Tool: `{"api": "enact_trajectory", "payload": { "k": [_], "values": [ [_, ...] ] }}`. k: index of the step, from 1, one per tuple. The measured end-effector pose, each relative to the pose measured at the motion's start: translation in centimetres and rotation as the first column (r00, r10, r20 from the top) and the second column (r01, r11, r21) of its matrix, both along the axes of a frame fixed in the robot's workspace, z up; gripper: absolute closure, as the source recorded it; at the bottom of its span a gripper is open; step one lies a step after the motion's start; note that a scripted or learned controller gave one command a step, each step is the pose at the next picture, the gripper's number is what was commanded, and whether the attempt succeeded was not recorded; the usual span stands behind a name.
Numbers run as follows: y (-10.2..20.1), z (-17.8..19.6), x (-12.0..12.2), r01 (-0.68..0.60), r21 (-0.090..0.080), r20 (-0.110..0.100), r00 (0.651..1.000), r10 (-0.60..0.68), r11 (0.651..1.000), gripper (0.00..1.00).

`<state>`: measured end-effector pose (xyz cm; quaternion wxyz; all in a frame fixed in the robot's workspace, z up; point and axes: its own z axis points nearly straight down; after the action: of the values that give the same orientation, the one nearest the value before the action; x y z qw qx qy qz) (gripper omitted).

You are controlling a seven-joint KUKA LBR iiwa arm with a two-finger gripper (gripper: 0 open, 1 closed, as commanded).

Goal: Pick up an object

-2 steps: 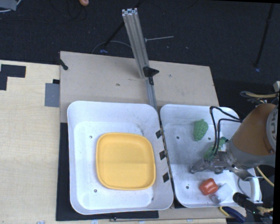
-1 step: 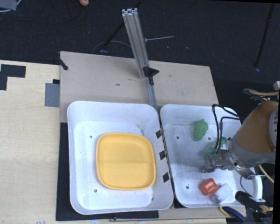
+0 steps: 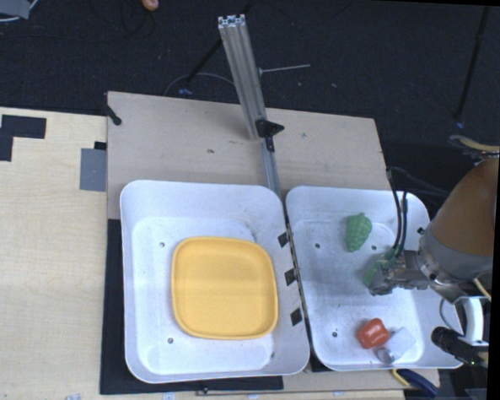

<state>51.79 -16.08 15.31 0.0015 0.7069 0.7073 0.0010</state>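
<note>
The jaws are sitting too dark and too tucked under the wrist for us to be reading them; we are not able to tell whether they are apart or together. We are placing the gripper low over the right bin, near its right wall, with the grey arm coming in from the view's right.

The relation we are watching is this: a small dark green lump is showing right against the gripper's edge on the side toward the view's left, touching it or very nearly so. We are not seeing it between the jaws, so we are not calling it held. It is looking the nearest candidate, lying just off the tool's tip toward the bin's middle.

Two other things are lying farther off. A lighter green object is resting up the view from the gripper, near but apart, its long axis running roughly up and down the view. A red object is lying down the view, toward the bin's near corner. A yellow plate is sitting in the left bin, well apart.

We are judging that any grasp here is turning on a short shift toward the view's left.
</note>
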Motion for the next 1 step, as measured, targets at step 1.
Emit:
{"api": "enact_trajectory", "payload": {
  "k": [1],
  "values": [
    [0.65,4.57,-0.39,0.000,0.000,0.000,1.000,0.000,1.000,1.00]
  ]
}}
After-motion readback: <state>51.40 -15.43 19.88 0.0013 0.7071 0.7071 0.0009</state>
